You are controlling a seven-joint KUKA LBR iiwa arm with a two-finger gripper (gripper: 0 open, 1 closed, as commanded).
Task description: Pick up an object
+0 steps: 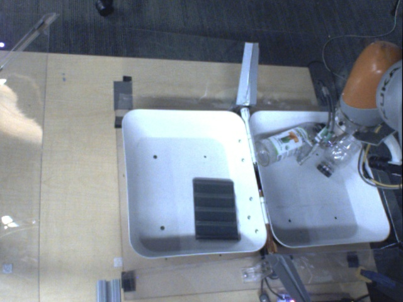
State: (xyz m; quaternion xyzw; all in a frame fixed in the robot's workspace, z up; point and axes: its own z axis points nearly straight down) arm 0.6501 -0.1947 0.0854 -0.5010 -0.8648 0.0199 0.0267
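Note:
A clear plastic bottle with a green and orange label lies on its side in the far left part of the right bin. My gripper hangs low in that bin, just to the right of the bottle's end and close to it. Whether it touches the bottle is unclear. A black ribbed rectangular block lies flat in the near right part of the left bin.
The grey arm with its orange band comes in over the right bin's far right corner. Cables hang along that bin's right rim. A grey upright post stands behind the gap between the bins.

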